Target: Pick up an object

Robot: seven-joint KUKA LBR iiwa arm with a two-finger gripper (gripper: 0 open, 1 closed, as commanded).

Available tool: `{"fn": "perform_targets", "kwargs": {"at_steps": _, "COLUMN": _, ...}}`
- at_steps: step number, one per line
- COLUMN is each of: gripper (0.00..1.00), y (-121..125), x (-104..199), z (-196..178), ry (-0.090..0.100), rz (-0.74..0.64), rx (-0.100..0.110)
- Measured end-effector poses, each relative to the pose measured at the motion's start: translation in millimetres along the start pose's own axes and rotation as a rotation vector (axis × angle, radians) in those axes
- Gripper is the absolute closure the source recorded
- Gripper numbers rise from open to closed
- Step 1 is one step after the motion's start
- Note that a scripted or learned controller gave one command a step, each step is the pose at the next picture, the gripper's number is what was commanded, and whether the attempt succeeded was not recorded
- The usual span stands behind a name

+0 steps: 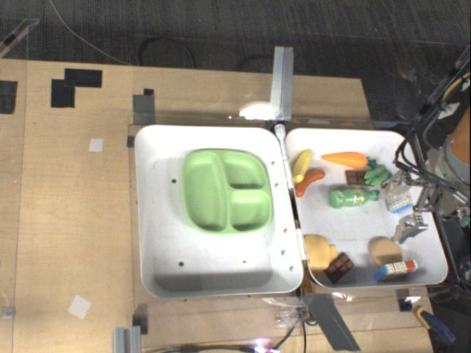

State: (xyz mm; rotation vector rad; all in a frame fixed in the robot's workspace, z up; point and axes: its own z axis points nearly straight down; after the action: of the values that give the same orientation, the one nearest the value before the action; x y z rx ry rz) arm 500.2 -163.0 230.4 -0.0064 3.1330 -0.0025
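Camera view: gripper (409, 226) is hovering at the right bin's (383, 282) right edge, metal fingers slightly apart, gripping nothing. Glossy plastic food is lying scattered there: tapered orange carrot (344, 159), green bottle (352, 196). Left bin (158, 263) is holding a green compartment tray (224, 190).

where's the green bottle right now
The green bottle lies on its side near the middle of the right bin, below the carrot and right of the red pepper.

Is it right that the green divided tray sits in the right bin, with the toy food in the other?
No. The camera view shows the green divided tray in the left bin; the toy food, such as the carrot, lies in the right bin.
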Motion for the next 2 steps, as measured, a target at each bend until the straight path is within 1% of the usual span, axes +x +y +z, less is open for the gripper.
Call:
{"fn": "perform_targets", "kwargs": {"at_steps": 1, "gripper": 0.0, "y": -28.9, "x": -35.1, "z": 93.7, "ry": 0.007, "rz": -0.13, "rx": -0.003}}
{"fn": "perform_targets", "kwargs": {"at_steps": 2, "gripper": 0.0, "y": 17.5, "x": -93.4, "z": 141.5, "ry": -0.008, "rz": -0.262, "rx": 0.001}}
